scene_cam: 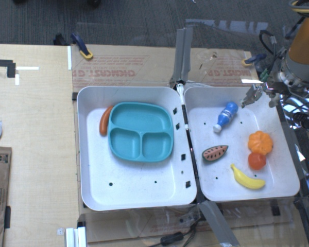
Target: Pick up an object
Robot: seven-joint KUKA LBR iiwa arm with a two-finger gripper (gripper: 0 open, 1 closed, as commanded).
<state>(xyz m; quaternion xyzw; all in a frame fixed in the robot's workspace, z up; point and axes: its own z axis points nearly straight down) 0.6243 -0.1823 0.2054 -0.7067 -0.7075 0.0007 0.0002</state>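
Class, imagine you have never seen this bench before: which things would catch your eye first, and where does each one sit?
First comes the big teal plastic divided plate in the left white bin, with an orange hot-dog-shaped toy against its left edge. Next is the bright toy food in the right white bin: an orange pumpkin, a yellow banana, a watermelon slice and a blue and white bottle. The arm's pincer hovers at that bin's upper right.

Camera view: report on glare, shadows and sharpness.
Camera view: even overhead light; soft shadows beside the teal plate and banana. Bright glare streaks on the shiny surface by the right bin. Toys are fairly sharp; the gripper at top right looks small and indistinct.
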